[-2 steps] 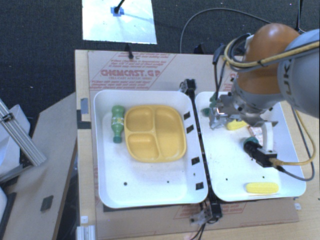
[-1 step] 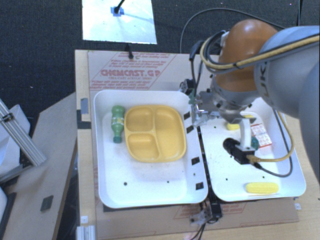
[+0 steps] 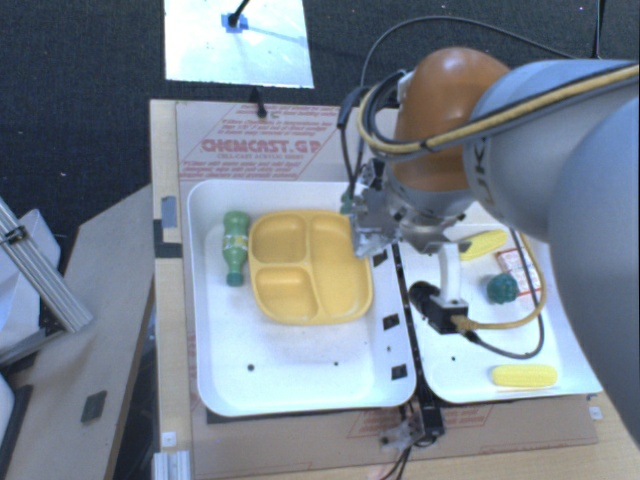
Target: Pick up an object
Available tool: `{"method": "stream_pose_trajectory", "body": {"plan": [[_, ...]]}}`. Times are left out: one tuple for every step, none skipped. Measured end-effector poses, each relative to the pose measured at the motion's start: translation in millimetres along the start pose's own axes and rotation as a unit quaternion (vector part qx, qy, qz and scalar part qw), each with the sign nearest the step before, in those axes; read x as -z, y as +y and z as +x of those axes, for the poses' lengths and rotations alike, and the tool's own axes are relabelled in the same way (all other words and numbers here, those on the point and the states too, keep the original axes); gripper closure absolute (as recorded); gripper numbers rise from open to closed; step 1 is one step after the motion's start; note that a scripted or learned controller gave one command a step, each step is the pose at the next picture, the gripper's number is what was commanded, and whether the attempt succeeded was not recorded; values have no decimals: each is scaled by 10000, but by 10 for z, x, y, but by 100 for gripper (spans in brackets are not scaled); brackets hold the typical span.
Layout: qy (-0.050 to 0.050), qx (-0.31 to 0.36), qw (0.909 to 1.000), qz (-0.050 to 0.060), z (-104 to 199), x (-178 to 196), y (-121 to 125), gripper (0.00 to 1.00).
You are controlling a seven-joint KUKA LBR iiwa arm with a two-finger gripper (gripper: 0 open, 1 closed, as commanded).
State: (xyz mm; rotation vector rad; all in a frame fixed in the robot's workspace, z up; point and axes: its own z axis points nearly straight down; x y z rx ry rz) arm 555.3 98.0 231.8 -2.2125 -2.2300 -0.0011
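A yellow divided tray (image 3: 305,268) lies in the left bin (image 3: 290,373), with a green bottle (image 3: 234,248) lying along its left side. My gripper (image 3: 363,234) hangs at the tray's upper right corner, over the divide between the two bins. The big orange and grey wrist hides much of it. In the right bin (image 3: 470,363) lie a small teal object (image 3: 502,288), a yellow corn cob (image 3: 524,375) near the front, and another yellow piece (image 3: 484,243) half under the arm.
A white card with red print (image 3: 517,266) lies beside the teal object. A black connector with a yellow hose (image 3: 445,311) hangs from the arm over the right bin. The arm covers the right bin's far side. A printed board (image 3: 262,146) lies behind the bins.
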Motion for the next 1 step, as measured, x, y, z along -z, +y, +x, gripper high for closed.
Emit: {"method": "stream_pose_trajectory", "body": {"plan": [[-1, -15, 10000, -2, -17, 7, 0, 0]]}}
